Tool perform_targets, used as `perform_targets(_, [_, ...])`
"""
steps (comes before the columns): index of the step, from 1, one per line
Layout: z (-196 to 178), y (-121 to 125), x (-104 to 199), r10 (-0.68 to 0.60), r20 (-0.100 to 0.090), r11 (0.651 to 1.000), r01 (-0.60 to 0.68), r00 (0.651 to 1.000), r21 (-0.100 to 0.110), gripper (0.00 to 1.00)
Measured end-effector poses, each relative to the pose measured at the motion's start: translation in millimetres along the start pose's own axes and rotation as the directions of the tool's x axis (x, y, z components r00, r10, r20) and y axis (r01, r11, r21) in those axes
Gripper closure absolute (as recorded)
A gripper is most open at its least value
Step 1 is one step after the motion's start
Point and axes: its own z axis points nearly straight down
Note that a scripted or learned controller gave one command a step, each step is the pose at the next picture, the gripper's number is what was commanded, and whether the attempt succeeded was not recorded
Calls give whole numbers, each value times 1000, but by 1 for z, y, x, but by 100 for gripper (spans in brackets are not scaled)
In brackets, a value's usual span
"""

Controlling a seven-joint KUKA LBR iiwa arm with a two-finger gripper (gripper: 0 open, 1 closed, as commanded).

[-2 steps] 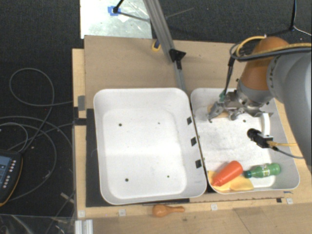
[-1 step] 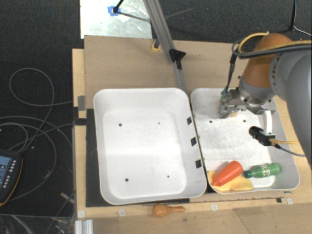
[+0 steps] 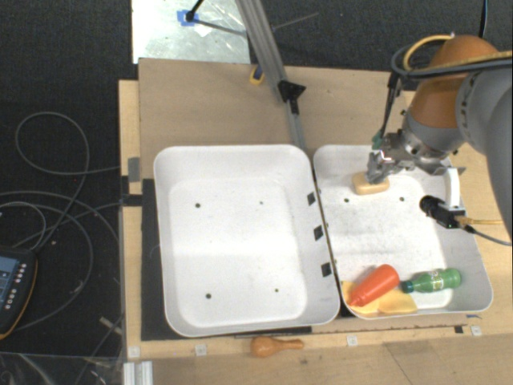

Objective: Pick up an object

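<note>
The gripper (image 3: 377, 169) is down on a small tan block (image 3: 370, 185) at the far end of the right bin (image 3: 481, 275), apparently in the grasp step, though its grip can't be judged; next comes closing firmly and lifting straight up.

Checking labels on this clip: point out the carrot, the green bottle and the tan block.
carrot (image 3: 373, 284), camera view, mid body
green bottle (image 3: 433, 280), camera view, mid body
tan block (image 3: 369, 185), camera view, top face
</note>
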Motion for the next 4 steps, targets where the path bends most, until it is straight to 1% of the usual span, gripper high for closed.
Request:
perform_targets(1, [-66,3,-1,-3,1,1000,3,1000,-3,100])
perform_targets(2, [-62,4,-1,-3,0,1000,3,1000,2,100])
perform_targets(3, [-73,-2,46,-6,-3,1000,6,1000,4,100])
perform_targets(4, [-67,-14,104,-7,-4,1000,7,1000,6,100])
